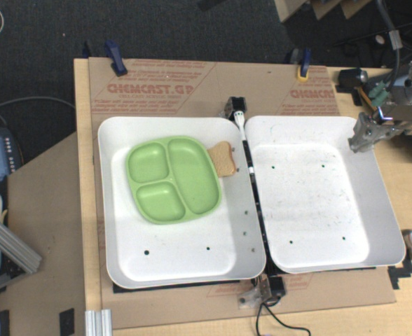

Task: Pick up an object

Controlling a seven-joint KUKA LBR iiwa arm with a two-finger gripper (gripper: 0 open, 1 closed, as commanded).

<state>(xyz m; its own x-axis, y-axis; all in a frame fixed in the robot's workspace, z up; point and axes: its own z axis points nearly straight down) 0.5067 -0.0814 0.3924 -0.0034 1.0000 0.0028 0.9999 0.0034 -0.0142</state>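
A green divided plate (173, 180) lies in the left bin (178, 257), toward its back. A tan, toast-like piece (223, 159) rests against the plate's right rim, near the divide between the bins. My gripper (364, 137) hangs over the back right corner of the right bin (318, 208), far from both objects. Nothing shows between its fingers.
The bins sit on a cardboard sheet (157, 82) held by blue clamps (115, 58) at the back. A black clip (235, 108) joins the bins at the back. Cables and arm hardware (395, 89) crowd the right edge.
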